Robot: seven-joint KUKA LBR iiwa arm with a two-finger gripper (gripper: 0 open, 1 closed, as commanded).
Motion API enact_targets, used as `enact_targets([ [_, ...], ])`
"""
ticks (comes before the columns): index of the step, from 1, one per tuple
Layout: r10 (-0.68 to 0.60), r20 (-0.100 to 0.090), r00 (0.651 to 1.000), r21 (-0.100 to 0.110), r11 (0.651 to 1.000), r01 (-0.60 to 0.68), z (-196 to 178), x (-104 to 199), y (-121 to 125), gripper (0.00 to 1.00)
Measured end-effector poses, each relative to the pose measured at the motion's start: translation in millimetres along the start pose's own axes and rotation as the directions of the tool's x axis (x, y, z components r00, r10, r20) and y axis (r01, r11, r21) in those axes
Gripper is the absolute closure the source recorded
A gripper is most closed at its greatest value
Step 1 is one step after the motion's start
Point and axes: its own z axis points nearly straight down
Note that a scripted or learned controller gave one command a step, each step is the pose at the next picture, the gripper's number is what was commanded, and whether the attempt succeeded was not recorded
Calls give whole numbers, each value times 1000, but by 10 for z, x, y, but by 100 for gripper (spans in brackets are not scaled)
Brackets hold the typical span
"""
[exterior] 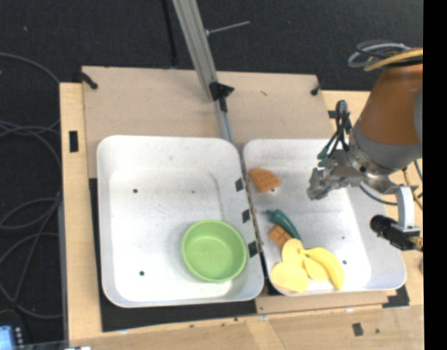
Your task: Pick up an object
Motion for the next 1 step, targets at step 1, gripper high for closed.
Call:
enact_targets([
  [1, 0, 0, 1000, 1, 1000, 0, 26, 603, -136, 100],
])
